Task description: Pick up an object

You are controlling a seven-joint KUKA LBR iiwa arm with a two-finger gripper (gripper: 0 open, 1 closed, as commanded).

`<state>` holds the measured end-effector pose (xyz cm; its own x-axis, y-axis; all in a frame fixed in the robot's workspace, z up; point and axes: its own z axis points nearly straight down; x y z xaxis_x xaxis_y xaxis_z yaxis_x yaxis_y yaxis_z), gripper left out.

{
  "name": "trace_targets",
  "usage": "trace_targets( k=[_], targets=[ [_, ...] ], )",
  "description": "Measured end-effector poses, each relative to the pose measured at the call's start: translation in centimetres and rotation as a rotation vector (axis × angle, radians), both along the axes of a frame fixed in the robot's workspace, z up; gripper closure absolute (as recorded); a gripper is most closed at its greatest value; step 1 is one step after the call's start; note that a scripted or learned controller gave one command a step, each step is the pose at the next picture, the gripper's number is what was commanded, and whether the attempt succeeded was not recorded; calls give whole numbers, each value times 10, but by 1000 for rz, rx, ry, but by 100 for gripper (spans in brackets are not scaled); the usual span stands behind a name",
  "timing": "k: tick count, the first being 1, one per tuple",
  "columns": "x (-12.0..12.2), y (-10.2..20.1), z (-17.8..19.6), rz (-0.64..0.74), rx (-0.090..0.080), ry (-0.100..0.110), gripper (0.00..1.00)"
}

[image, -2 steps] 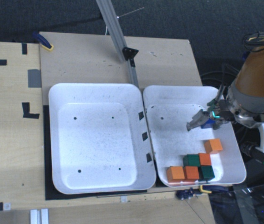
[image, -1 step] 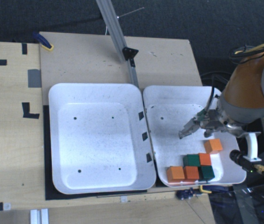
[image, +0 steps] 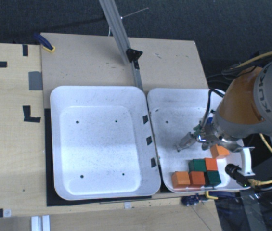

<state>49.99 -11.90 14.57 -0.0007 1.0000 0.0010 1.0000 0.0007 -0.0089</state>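
Over the right white plastic bin (image: 174, 107) I see my big grey robot arm with the orange band (image: 241, 105). It comes in from the right side and leans down into that bin.

At its tip is the two-finger gripper (image: 187, 141). It sits low over the bin floor, about in the middle of the bin. One grey finger (image: 185, 142) pokes out to the left and down. I cannot tell how the gripper is set, so I will not say. I see no block in it.

Near the front of the same bin I see a little pile of small square blocks. An orange block (image: 180, 178) is at the left of the pile. Next to it is a red-orange block (image: 197, 178). A dark green block (image: 213, 177) is at the right end of that row. Behind them sit another dark green block (image: 197, 165) and a red block (image: 211, 164). They are packed close and touch each other. One more orange block (image: 219, 151) sits just under the wrist, a bit behind the pile.

To the left is the other white plastic bin (image: 58, 129). Both bins sit side by side on the light wooden bench (image: 87, 57). A long grey metal pole (image: 116, 20) slants over the bench behind the bins.
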Motion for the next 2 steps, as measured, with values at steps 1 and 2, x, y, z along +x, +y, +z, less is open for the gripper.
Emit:
trace_targets(
  k=[1,2],
  targets=[
    [-2,1,-54,0,0,-1,0],
    [-1,1,-42,2,1,-4,100]
  ],
)
